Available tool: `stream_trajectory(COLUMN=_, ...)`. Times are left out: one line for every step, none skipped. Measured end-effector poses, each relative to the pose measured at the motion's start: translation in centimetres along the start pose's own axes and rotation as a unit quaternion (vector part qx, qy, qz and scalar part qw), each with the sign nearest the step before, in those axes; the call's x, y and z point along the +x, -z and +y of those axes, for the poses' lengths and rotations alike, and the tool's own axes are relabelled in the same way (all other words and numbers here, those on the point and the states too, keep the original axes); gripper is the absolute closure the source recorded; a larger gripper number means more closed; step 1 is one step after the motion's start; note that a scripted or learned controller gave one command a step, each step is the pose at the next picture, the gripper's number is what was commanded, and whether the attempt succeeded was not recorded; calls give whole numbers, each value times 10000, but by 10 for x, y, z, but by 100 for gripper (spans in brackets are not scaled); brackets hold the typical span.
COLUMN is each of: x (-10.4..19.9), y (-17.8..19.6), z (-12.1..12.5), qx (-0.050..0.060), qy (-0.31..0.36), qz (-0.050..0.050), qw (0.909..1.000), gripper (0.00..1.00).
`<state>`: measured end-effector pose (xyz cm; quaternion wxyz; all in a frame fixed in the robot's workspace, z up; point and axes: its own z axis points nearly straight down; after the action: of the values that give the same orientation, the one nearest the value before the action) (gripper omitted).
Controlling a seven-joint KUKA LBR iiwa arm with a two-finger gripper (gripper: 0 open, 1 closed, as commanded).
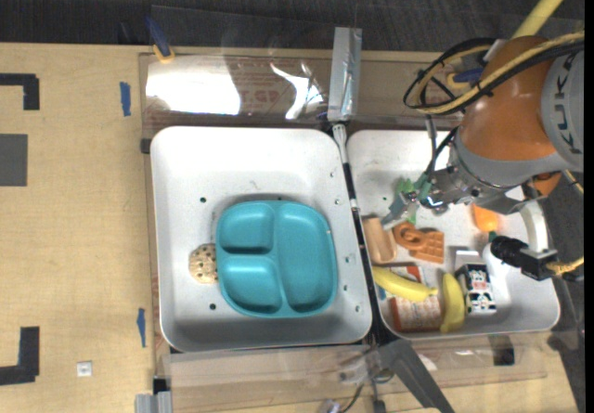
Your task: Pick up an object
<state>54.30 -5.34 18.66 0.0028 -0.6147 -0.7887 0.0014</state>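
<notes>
- My jaws (429,195) hang low over the back of the right bin (538,314); I cannot tell how they stand.
- Below them lie an orange toy (419,242), a tan block (377,239), a banana (436,293) and a small black-and-white carton (477,290).
- The left bin (176,216) holds a teal 3-part plate (276,256) with a cookie (202,263) touching its left edge.
- Both bins sit on the worktop (65,235).

- A robotics lab test bench: a plywood work surface (74,216) marked with black tape squares (20,91) and blue tape tabs (124,97).
- Two white bins (176,161) hold toy food, with bundled cables (455,68) on the grey-and-orange arm (520,114).
</notes>
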Motion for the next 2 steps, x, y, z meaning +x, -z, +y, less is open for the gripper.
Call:
stream_trajectory(x=-81, y=-94, z=36, qx=-9, qy=-857, qz=-13, qw=9963, gripper=0)
stream_trajectory(x=-67, y=-99, z=44, qx=-64, qy=1495, qz=-54, qw=9887, gripper=0)
